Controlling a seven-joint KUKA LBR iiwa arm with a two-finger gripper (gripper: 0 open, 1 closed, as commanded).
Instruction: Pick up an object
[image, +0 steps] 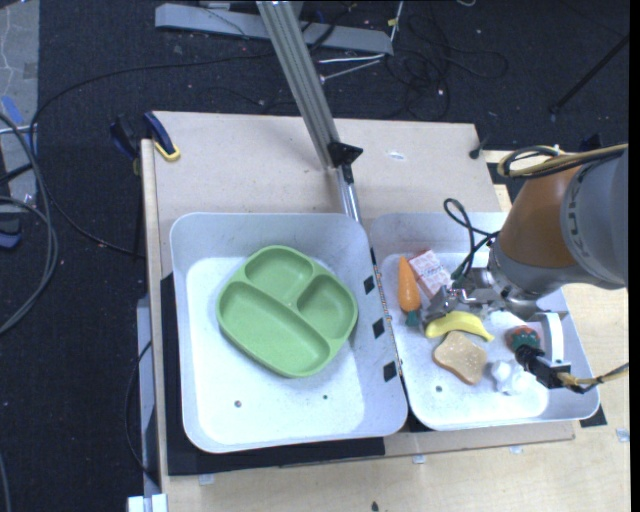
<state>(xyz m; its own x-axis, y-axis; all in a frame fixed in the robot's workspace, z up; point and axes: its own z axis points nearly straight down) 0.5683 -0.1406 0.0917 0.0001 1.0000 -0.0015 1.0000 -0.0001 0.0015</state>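
Toast slice (460, 357) lies beside the banana (460, 324); our gripper (452, 300) hovers there, finger opening unclear. We risk nudging the carrot (408, 285) and missing.

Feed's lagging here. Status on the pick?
Gripper low in right bin, above banana. Nothing visibly held. Carrot, toast close by.

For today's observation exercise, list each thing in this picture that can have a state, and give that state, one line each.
Green divided plate: lying flat in the left bin, compartments bare.
Carrot: lying in the right bin.
Banana: lying just below the tool.
Bread slice: lying flat.
Tool: low over the banana; grip unclear.
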